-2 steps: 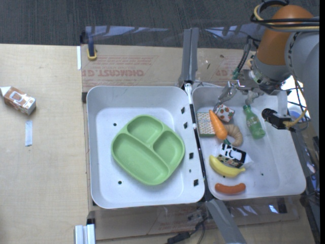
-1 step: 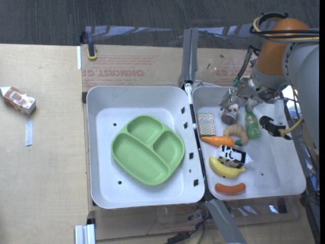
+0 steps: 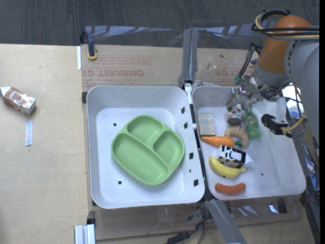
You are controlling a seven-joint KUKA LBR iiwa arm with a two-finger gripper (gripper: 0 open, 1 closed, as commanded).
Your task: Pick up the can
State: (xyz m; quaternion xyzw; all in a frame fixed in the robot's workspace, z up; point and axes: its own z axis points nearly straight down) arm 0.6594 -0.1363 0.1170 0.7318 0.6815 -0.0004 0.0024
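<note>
I see the arm (image 3: 284,44) reaching in from the right, its orange band high over the far corner of the right bin (image 3: 284,182). The gripper (image 3: 238,101) hangs low at the back of that bin, just above a small brown-and-silver thing that I take to be the can (image 3: 234,119), though it is small and blurred, so I am not sure of that. From here I cannot tell how the tool is set or whether it touches the can.

The can lies near the back of the right bin, just beside a green bottle (image 3: 252,125) on its right and a patterned packet (image 3: 205,122) on its left. In front of it sits a tan pastry (image 3: 238,133), then a carrot (image 3: 217,141), a banana (image 3: 226,169) with a black-and-white packet (image 3: 234,156) lying on it, and a sausage (image 3: 230,188) nearest the front wall.

The left bin (image 3: 101,187) holds a green divided plate (image 3: 148,149). Well apart, on the bench (image 3: 40,187) at the far left, lies a small carton (image 3: 19,100).
</note>
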